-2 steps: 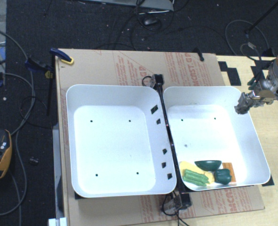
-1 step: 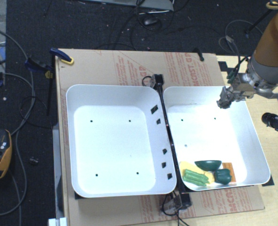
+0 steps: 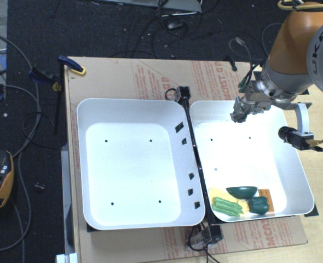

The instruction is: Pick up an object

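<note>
Camera view: fixed overhead slant, both bins in frame, arm entering from the right.

Arm: grey KUKA arm with orange band [image 3: 298,40] reaches over the far edge of the shallow white right-hand bin [image 3: 293,163].

Gripper: small dark two-finger gripper [image 3: 239,115] hangs above the far left part of that bin, near its back wall.

Jaws: cannot tell whether they stand apart or together; too small and dark against the wrist. Nothing visible between them.

Objects: all clustered in the near corner of the right bin, well apart from the gripper. Dark green bowl-shaped piece [image 3: 242,192], light green ridged pod-like piece [image 3: 227,206], teal green lumpy piece [image 3: 259,205], flat yellow piece [image 3: 219,194] partly under the others, small orange-brown flat block [image 3: 265,193].

Left bin: shallow white left-hand bin [image 3: 87,163], four small dark dots on its floor.

Stage: judged as approach only; no pick begun.

Risk 1: straight descent from here likely closes on bare floor, since the cluster lies at the opposite end.

Risk 2: pieces touch and overlap, so fingers may straddle two at once or nudge one aside.

Risk 3: cluster sits just beside the near wall; a finger may strike the rim or pin a piece against it.

Risk 4: flat yellow piece offers little to grip, probably slips.
</note>
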Action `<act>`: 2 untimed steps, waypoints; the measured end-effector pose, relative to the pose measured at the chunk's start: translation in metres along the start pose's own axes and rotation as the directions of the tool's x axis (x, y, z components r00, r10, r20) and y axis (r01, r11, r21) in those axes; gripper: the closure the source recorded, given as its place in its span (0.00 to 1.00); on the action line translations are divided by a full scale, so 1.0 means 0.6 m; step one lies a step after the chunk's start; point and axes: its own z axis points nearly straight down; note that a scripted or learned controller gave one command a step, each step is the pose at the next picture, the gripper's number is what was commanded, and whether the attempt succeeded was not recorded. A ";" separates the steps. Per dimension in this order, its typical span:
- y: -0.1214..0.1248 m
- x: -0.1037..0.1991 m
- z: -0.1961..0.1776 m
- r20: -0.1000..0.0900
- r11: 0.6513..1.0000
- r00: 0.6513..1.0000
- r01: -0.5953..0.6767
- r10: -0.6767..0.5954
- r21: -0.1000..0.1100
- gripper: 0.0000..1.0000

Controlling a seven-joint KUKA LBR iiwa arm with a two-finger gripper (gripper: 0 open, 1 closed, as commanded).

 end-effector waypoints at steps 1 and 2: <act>0.021 0.096 -0.009 0.000 1.000 1.000 0.000 0.000 -0.001 1.00; 0.049 0.190 0.010 0.000 1.000 1.000 0.000 0.000 0.000 1.00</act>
